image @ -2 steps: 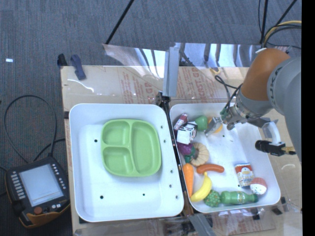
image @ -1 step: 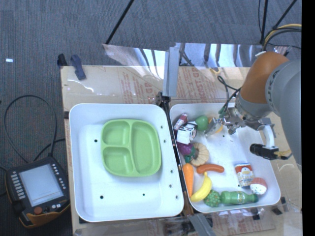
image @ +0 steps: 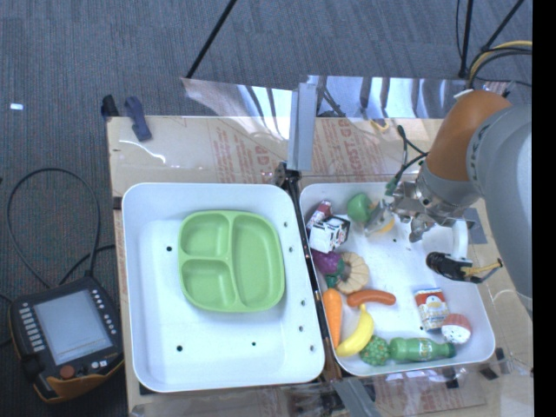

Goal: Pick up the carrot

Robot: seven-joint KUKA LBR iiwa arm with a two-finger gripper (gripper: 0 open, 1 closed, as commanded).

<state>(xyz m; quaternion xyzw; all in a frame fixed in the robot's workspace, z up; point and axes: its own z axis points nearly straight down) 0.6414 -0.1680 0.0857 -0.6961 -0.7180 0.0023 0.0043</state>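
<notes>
Lying position of carrot: the carrot (image: pixel 333 314) rests on the floor of the right bin (image: pixel 398 248), in the lower left part of that bin, close against its left wall, lower centre of the frame.
Long axis: runs nearly up and down the frame, almost parallel to the bin's left wall.
Pointing: the broad end sits toward the top of the frame and the narrow tip toward the bottom; any green top cannot be made out.
Near neighbours: a banana (image: pixel 357 333) lies just beside the carrot to the right, near its tip; an orange-red sausage-shaped toy (image: pixel 371 298) lies to the upper right; a small gourd-like toy (image: pixel 354 271) and a purple toy (image: pixel 327 260) sit just above the broad end.
Left bin: the left bin (image: pixel 152 320) carries a green divided plate (image: pixel 232 260), well apart from the carrot.
Gripper position: the gripper (image: pixel 398 212) hangs over the upper part of the right bin, in the right upper-middle of the frame, well apart from the carrot, near a green round toy (image: pixel 358 205).
Gripper state: cannot be determined; nothing is seen held.
Step in hand: judged as approach, before any grasp.
Next move: calls for travel toward the lower left of the right bin, a closing line set across the carrot's width, and a descent clear of the banana and the bin wall.
</notes>
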